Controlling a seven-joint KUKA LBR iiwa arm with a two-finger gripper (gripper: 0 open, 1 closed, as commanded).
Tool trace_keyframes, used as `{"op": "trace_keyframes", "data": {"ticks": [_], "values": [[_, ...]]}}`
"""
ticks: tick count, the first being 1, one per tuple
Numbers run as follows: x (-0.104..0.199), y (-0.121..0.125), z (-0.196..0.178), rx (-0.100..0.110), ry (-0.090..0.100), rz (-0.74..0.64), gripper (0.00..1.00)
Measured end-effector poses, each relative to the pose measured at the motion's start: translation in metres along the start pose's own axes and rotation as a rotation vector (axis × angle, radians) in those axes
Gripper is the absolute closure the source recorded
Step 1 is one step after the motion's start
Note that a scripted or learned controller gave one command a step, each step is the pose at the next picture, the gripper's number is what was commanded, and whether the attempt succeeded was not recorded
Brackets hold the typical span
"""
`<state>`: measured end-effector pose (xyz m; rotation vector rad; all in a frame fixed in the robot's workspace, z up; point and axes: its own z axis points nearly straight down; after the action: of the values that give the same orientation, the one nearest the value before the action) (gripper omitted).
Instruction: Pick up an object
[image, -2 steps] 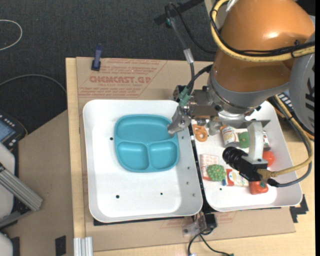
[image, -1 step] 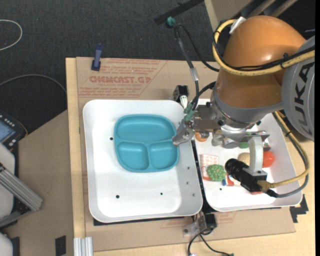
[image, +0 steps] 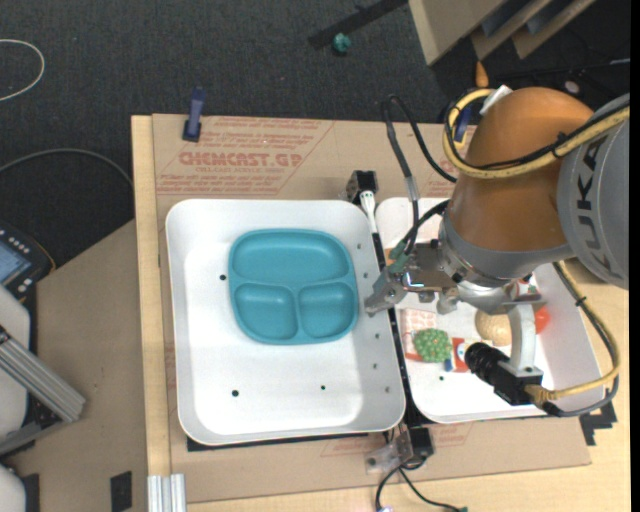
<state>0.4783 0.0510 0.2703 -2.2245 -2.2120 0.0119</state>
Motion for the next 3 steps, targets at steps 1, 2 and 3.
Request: {"op": "trace_keyframes", "data": {"ticks": [1,2,3], "values": [[-0.011,0.001,-0.148,-0.028,0.005,-0.006,1.00],[0.001,0.000,-0.099,-0.003,0.002,-0.006,1.00],[0.038,0.000,-0.041,-0.001,0.002,-0.009,1.00]]}}
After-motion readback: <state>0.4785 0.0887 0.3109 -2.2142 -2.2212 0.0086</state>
